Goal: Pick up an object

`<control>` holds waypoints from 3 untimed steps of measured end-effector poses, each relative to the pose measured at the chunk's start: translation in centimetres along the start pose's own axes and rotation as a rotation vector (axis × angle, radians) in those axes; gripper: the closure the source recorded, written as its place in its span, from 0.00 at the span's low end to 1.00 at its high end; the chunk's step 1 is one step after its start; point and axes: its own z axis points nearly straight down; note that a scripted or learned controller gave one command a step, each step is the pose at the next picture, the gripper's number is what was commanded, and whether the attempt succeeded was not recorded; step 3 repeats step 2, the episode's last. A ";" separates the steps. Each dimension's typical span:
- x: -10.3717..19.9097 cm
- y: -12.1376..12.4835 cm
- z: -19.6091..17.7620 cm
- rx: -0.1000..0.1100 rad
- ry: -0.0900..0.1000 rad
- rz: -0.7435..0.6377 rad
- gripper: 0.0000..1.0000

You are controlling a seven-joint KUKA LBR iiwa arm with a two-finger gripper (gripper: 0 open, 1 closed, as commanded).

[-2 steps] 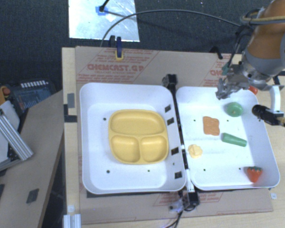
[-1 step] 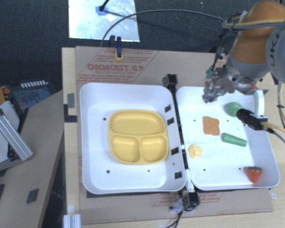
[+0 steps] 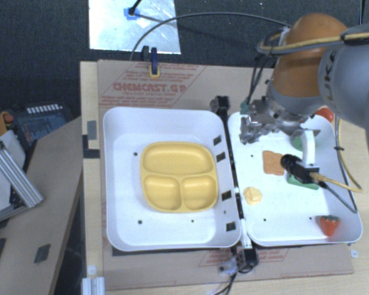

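My gripper [image 3: 248, 129] hangs over the back left part of the right bin [image 3: 350, 226], under the grey and orange arm. Just in front of it lies a flat orange-brown piece [image 3: 272, 163]. Nearer the bin's front left is a small pale yellow item [image 3: 253, 195]. A small orange-red item with a green top [image 3: 329, 224] lies in the front right corner. A green item [image 3: 305, 183] lies near the bin's middle, partly covered. At the back right a red-orange thing [image 3: 324, 114] peeks out beside the arm. Nothing shows in the gripper.
The left bin [image 3: 120, 165] holds a yellow divided plate [image 3: 178, 176] with three compartments. A black divider [image 3: 227, 165] runs between the two bins. The arm covers much of the right bin's back.
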 end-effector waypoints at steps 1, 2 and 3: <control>4.9 -2.4 -0.7 -0.001 0.001 -0.001 1.00; 9.2 -4.4 1.2 0.000 0.000 0.000 1.00; 9.2 -4.4 1.2 0.000 0.000 0.000 1.00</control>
